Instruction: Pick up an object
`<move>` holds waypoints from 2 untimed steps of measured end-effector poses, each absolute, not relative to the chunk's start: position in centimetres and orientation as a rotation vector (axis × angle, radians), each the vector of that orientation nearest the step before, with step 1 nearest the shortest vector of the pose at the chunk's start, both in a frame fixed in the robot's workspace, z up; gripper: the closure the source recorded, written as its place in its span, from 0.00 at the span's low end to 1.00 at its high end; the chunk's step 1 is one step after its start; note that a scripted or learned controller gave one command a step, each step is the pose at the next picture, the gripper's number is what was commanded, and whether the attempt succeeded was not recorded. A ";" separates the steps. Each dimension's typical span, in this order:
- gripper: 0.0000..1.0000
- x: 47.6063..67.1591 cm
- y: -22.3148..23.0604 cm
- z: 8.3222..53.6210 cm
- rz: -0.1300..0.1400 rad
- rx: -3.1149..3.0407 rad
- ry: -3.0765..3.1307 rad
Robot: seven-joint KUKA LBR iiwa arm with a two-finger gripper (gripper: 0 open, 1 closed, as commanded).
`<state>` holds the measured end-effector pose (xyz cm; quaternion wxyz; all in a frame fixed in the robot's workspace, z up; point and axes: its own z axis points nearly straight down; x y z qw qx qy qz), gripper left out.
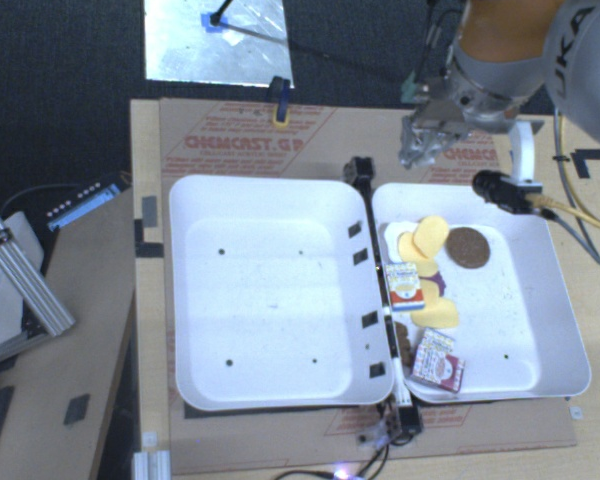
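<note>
Nothing is picked yet; the whole grasp is left, I judge. Nearest, a small carton (438, 359) lies flat in the right bin (540, 338), its long axis slanting toward the bin's near right corner. Farther off sits a brown disc (469, 247). Beyond, my pincer (421, 151) hangs above the surface, carrying nothing; how wide it stands, I cannot tell.

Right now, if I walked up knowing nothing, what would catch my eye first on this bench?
Probably the big grey arm with its orange band reaching in at the upper right, its gripper hanging above the far edge of the right white bin. Next, the small heap in that bin against the divider: pale yellow round pieces, a brown disc and a red-and-white carton.
</note>
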<state>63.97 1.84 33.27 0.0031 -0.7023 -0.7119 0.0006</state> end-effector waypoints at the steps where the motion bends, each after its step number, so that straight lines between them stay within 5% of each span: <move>1: 1.00 59.0 6.3 27.4 0.006 -2.207 -2.227; 2: 1.00 56.5 5.3 43.3 -0.026 -2.224 -2.236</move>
